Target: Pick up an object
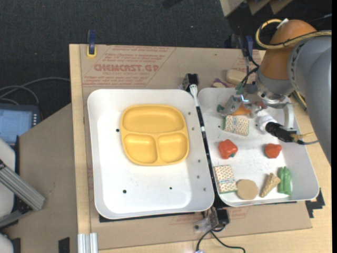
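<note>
Crowding end effector (243,103): patterned pkg (237,125), tomato (227,148).

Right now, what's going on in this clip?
The grey arm reaches in from the right, with its gripper low over the back of the right bin, close to a small patterned packet. Whether it has hold of anything cannot be told. Lying loose in that bin are two red pieces, a second packet, a round tan piece, a cone-like piece and a green piece. The left bin holds a yellow divided tray.
</note>
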`<state>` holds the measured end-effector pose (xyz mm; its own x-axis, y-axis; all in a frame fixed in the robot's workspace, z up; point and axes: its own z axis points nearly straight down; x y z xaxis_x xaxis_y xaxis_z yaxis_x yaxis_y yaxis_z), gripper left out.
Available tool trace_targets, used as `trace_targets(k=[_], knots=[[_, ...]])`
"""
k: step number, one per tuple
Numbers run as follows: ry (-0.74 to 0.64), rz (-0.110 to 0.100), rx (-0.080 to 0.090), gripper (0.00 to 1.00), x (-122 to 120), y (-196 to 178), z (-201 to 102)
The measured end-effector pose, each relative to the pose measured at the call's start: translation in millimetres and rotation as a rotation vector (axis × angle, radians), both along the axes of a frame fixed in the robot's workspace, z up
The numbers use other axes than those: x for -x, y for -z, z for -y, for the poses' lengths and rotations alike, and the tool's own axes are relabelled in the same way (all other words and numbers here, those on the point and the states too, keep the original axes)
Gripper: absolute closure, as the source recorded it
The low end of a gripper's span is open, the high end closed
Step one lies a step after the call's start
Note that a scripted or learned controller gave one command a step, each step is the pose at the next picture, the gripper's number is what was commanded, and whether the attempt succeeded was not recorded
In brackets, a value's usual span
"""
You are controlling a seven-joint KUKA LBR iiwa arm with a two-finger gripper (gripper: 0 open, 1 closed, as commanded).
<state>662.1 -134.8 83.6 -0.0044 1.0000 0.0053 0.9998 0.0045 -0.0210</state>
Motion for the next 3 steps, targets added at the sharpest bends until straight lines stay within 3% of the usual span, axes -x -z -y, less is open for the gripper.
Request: trace_targets(k=[1,2,3], knots=[[0.004,-0.009,-0.001,1.0,4.3,-6.6,-0.3],[0.004,-0.005,0.0,0.0,2.9,-7.8,-0.5],[0.004,-0.005,0.002,1.0,3.2,-17.9,0.0]])
